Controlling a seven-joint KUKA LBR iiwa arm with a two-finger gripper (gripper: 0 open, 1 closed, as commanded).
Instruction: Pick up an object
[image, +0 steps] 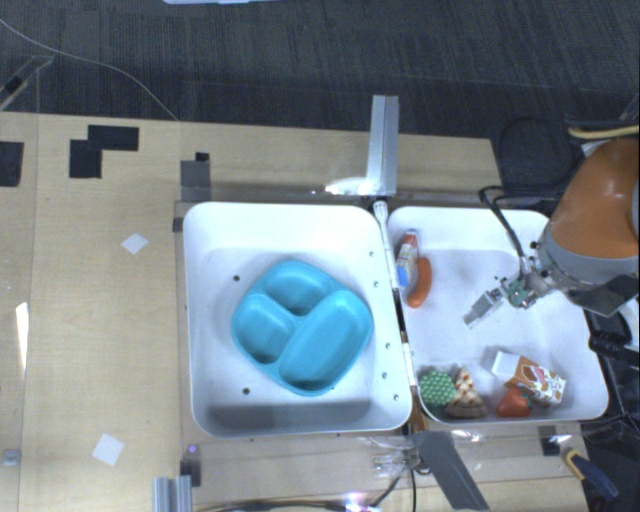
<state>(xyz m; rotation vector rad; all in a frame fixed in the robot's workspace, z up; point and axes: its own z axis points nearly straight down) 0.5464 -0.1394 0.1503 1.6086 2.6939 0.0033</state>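
Two white bins (200, 300) sit on a pale wooden bench (90, 330).

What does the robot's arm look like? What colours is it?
The arm is big and rounded, with a bright orange band and a grey part below it. A thin black cable loops beside it. At its tip sits a small silvery metal gripper with a bit of green near its base, above the right white bin.

Right bin (560, 232) centre open; toys (490, 388) crowd near wall.
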